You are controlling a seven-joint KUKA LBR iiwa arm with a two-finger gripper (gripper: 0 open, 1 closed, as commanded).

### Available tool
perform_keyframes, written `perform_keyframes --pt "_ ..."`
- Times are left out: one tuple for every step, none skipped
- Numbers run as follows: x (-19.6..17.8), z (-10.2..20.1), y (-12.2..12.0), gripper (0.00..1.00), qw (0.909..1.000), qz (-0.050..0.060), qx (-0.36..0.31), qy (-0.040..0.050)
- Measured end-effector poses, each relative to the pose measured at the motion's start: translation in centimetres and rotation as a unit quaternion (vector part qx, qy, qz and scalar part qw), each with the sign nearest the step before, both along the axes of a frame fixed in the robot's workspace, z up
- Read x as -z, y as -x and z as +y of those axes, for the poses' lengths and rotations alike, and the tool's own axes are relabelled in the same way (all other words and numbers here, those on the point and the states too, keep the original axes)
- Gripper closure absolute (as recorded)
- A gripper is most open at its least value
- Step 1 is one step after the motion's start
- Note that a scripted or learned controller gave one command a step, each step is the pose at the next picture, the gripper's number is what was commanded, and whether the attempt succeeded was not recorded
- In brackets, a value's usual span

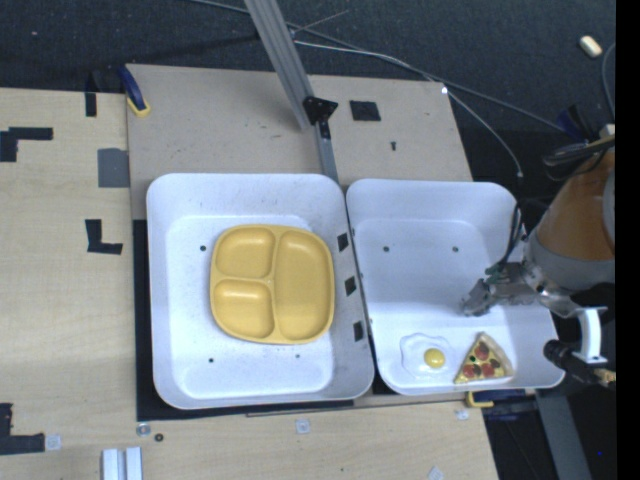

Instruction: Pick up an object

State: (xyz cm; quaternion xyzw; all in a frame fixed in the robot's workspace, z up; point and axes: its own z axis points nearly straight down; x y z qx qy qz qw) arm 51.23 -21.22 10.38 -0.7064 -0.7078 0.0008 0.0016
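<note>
Nearest the lower edge of the camera view, the right-hand shallow white plastic bin [430, 208] holds two small toy foods against its near wall: a flat white fried egg with a yellow yolk [425, 355] and, just beside it, a triangular pizza slice with red and dark toppings [484, 359]. Both lie flat on the bin floor and are candidate pick objects.

Just beyond the pizza slice, the grey two-finger gripper [478, 304] sits low over the same bin, close to the slice but apart from it. Nothing is visible between its fingers. Whether they are spread or closed cannot be determined; the tips are small and dark against the bin.

The left-hand shallow white plastic bin [170, 268] holds a yellow rounded-square plastic tray with three compartments [272, 284], well apart from the gripper.

Progress assessment: no object is lifted; approach appears under way, while grasp and lift remain outstanding.

The grey arm with its orange band [580, 218] is cut off at the right.
</note>
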Motion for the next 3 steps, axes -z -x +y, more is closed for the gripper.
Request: perform_keyframes --pt "-6.2 0.3 0.2 1.00 1.0000 -0.004 0.000 0.0012" --pt "-10.2 0.3 0.1 1.00 1.0000 -0.003 0.000 0.0011" --pt "-9.8 6.5 0.2 1.00 1.0000 -0.001 -0.002 -0.0002"
